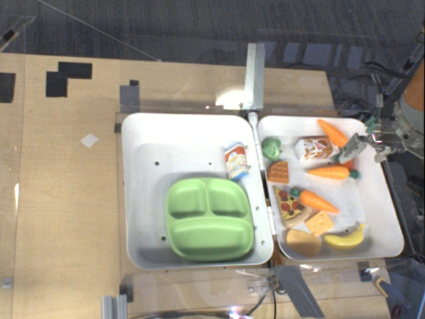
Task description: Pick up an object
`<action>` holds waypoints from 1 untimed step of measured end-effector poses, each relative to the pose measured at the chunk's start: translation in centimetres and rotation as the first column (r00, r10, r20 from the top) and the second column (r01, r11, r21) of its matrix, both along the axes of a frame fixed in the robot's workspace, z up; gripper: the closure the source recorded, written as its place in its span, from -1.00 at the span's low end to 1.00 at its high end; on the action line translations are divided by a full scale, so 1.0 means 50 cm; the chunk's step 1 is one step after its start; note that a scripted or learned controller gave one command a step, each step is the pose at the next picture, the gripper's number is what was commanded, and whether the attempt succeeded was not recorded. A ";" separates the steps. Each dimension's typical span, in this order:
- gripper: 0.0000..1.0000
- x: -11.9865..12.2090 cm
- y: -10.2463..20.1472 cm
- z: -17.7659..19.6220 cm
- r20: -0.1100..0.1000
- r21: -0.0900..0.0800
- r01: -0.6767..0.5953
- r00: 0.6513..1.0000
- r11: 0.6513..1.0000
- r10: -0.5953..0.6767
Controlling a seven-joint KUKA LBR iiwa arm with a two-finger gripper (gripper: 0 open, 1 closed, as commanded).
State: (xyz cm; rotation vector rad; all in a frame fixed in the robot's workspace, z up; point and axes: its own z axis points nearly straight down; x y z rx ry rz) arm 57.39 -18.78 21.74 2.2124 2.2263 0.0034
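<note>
A pale wooden bench top (60, 198) fills the left and near part of the scene, with black square markings (68, 77) at its far left. Beyond it lies dark grey carpet (199, 12). A metal post (255, 75) stands at the far middle, a bright light glare (232, 100) just beside it.

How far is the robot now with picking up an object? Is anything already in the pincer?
Nothing looks picked up yet. The pincer is low over the right bin, among the carrots and next to the bread pack, but I cannot tell whether it grips anything. The toys lie in the bin. Left to do: grasp one and lift it.
</note>
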 end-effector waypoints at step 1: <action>-1.00 0.110 0.053 0.166 0.002 0.000 0.222 0.975 0.975 -0.222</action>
